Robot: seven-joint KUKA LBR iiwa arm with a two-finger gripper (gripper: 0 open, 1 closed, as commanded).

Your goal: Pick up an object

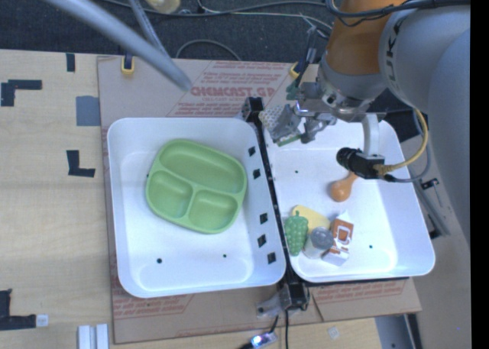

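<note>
Objects for picking sit in the right bin, front part: a green knobbly toy, a yellow piece behind it, a grey lump, a small white-and-orange carton, and an orange peg w/ rounded end a bit further back. We see the gripper over the bin's back-left corner, near the divider, well apart from those items. Finger state: we can't tell, too blurred and dark. A black part w/ yellow cable hangs off the wrist above the peg. Left bin holds a green three-compartment tray, lying flat, approx centred.
</note>
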